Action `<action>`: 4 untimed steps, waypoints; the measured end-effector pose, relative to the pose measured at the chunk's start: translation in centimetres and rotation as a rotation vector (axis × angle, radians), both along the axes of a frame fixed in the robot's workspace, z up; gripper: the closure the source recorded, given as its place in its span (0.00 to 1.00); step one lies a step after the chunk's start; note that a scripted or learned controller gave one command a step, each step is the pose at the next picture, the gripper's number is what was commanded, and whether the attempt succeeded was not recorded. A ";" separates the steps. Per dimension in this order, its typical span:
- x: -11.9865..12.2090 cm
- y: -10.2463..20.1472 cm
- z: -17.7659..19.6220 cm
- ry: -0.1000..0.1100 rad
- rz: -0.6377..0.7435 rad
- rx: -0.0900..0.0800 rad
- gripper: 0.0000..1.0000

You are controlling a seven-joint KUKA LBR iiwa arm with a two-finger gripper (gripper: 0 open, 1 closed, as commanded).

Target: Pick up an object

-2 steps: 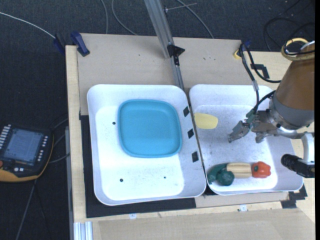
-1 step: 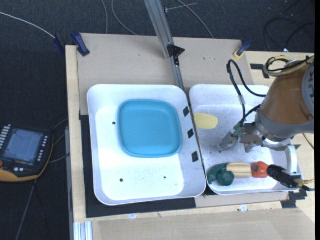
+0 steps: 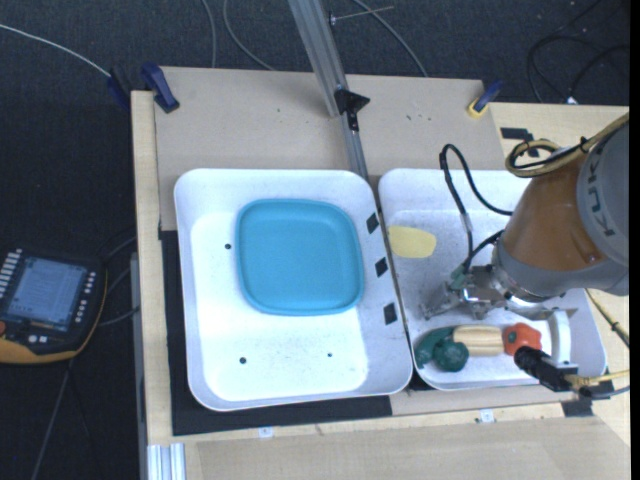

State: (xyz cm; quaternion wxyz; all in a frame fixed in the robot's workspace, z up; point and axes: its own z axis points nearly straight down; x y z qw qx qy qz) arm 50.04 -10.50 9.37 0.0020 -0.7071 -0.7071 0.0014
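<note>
Nothing looks lifted yet: the gripper (image 3: 452,298) hangs low in the right bin (image 3: 420,183), grip state impossible to tell, just above the green-headed wooden toy (image 3: 455,347) lying along that bin's near edge, yellow piece (image 3: 411,241) untouched.

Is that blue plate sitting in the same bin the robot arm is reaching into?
No, the blue plate lies in the left bin; the gripper is over the right bin.
</note>
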 end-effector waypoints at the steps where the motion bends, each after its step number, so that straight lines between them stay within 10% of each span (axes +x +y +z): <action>1: 0.2 0.0 1.3 -0.006 0.000 -0.001 1.00; 4: 1.2 -0.3 13.3 -0.008 0.000 -0.001 1.00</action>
